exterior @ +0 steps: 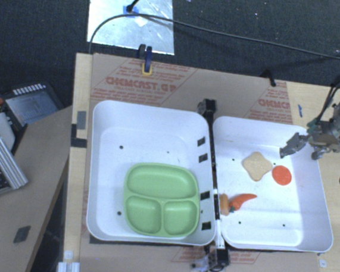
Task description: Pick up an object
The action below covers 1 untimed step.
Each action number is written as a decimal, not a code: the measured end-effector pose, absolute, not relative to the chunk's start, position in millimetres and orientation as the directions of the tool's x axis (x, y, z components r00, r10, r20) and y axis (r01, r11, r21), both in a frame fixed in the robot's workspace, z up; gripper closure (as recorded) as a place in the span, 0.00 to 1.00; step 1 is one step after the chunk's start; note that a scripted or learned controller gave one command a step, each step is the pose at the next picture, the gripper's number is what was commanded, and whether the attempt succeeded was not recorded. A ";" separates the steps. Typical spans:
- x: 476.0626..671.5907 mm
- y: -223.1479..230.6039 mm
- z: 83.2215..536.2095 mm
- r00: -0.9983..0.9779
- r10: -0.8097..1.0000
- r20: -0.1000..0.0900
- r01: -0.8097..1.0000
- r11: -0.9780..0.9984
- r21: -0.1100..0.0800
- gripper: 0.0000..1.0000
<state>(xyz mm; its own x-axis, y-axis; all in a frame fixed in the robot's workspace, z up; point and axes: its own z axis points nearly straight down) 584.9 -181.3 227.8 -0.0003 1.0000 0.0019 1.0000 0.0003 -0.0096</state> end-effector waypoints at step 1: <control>587.4 -180.8 234.2 -0.003 1.000 0.000 1.000 0.003 0.001 0.00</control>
<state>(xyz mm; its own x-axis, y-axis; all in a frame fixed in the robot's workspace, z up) 587.4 -180.8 234.2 -0.0032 1.0000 -0.0004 1.0000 0.0032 0.0012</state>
